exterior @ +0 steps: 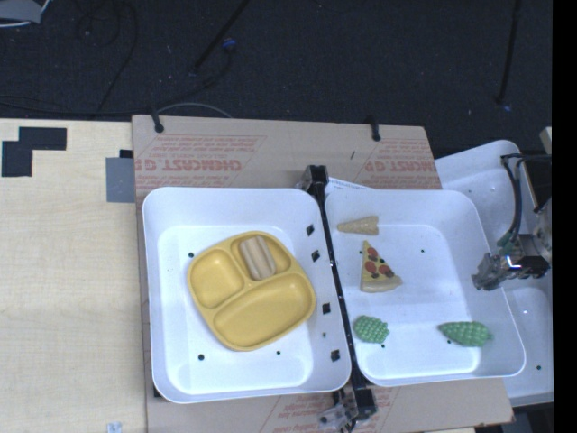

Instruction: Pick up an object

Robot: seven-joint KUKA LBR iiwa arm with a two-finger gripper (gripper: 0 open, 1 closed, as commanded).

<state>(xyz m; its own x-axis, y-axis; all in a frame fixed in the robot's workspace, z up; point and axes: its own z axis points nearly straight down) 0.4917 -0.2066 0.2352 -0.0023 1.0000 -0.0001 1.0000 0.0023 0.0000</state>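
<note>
The right bin (451, 207) holds a toy pizza slice (377, 270) near its middle. A small tan wedge (359, 226) lies just behind the slice. Two green bumpy pieces sit near the bin's front wall, one (370, 329) at the left and one (466, 334) at the right. My gripper (499, 271) is low over the bin's right rim, to the right of every object and touching none of them. The nearest object is the right green piece, which lies in front of the gripper and to its left.
The left bin (171, 233) bears a yellow divided plate (257, 309) with a tan ridged bun (260, 256) in its rear compartment. A black divider (329, 278) runs between the bins. Cardboard (270, 156) lies under both, and cables (518, 197) hang by the right edge.
</note>
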